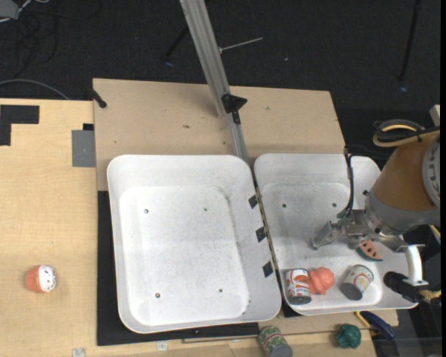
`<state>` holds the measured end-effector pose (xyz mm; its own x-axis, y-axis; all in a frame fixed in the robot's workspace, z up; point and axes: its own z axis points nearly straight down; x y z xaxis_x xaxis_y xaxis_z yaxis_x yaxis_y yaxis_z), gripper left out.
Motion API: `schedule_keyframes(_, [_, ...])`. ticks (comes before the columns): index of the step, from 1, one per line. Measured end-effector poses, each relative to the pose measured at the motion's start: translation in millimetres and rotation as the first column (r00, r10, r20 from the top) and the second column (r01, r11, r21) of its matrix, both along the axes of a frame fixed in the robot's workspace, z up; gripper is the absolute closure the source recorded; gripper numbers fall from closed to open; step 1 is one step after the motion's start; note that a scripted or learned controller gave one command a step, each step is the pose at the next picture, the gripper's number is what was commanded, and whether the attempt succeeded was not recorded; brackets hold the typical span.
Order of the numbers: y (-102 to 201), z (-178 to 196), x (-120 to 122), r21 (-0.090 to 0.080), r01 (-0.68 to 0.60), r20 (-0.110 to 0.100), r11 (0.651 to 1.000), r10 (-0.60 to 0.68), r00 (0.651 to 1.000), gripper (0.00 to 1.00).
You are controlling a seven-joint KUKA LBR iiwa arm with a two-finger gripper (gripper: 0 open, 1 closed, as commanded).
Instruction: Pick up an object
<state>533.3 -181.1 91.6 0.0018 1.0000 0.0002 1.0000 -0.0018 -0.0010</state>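
Objects — red-labelled can (298, 285), orange lump (322, 280), grey can (356, 280) — lie untouched along the right bin's (297, 171) front edge, gripper (328, 233) low above them, finger state unclear, nothing picked yet.

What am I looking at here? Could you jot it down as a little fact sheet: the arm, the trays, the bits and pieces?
arm: grey, orange band, reaching in from the right
claw: low over the right tray, nothing seen between its fingers
left tray: white, shallow
right tray: white, holds the objects
in right tray: red-and-white can, orange lump touching it, grey tin lying near the front edge
off the trays: orange-and-white ball on the wooden surface at far left; green thing and dark can by the front edge
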Motion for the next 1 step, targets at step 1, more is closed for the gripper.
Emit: schedule_keyframes(1, [-0.7,10.8,-0.2,0.001,0.003,0.0,1.0,-0.003,1.0,1.0])
